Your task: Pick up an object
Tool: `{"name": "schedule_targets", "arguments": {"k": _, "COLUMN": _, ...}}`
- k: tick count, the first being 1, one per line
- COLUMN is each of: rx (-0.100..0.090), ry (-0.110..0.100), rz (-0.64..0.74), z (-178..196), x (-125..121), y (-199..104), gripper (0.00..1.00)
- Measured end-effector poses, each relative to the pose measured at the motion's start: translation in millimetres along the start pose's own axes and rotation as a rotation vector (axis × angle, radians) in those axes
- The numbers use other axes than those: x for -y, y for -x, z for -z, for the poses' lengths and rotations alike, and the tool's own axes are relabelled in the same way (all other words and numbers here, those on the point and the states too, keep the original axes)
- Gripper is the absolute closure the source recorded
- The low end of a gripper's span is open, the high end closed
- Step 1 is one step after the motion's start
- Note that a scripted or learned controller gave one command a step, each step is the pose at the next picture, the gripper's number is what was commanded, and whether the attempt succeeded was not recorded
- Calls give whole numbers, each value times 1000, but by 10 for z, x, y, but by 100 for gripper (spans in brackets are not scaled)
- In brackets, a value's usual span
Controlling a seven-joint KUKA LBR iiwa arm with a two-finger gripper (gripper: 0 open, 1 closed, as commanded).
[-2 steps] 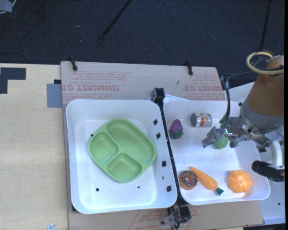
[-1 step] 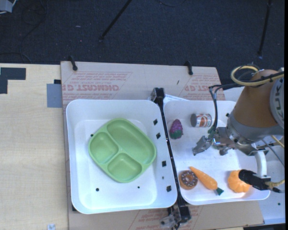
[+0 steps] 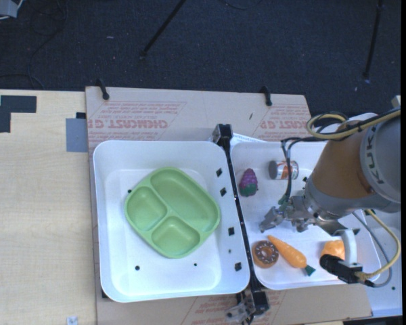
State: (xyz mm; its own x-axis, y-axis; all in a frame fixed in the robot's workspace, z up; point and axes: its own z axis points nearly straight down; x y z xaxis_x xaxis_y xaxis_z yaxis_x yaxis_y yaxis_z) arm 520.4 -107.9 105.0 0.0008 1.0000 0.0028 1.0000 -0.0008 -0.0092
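Camera view: left bin [image 3: 115, 269], white, held a green three-compartment plate [image 3: 172, 212]. Right bin [image 3: 257, 154], white: purple knobbly fruit [image 3: 247, 181], small can [image 3: 283, 170], glazed doughnut [image 3: 264, 253] touching a tapered orange carrot [image 3: 288, 250]. Gripper [image 3: 272, 219] hovered just above the carrot, its state unclear

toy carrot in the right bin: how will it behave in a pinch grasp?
The carrot looks like smooth moulded plastic, so probably stiff, light and a bit slippery. Its tapered, rounded body may roll or squirt out of a pinch. It lies touching the donut, which a push would likely nudge.
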Motion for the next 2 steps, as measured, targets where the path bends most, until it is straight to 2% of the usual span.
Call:
{"name": "schedule_targets", "arguments": {"k": 1, "rx": 1, "ry": 3, "rz": -7, "z": 129, "x": -8, "y": 22, "gripper": 100}}
{"name": "schedule_targets", "arguments": {"k": 2, "rx": 3, "ry": 12, "rz": 1, "z": 743, "x": -71, "y": 35, "gripper": 100}}
